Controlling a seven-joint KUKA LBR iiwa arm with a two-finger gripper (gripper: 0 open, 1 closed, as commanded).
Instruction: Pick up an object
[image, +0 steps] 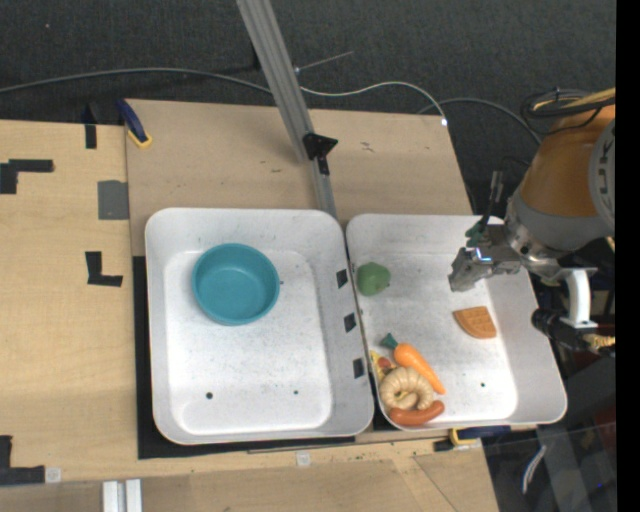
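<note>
My gripper (468, 272) hangs over the right part of the right bin (430, 232), just above an orange bread-like slice (476, 322). A green round object (373, 279) lies at the bin's left side. Near the front of the same bin sit an orange carrot (418, 366), a beige ridged pastry (403, 385) and a red sausage (414, 412), packed close together. I see nothing between the gripper's fingers, and their spread is too small to make out.
A blue bowl (236, 284) stands in the left bin (170, 330), toward its back. A grey metal pole (290, 95) slants down to the gap between the bins. Cables run across the dark floor at the back.
</note>
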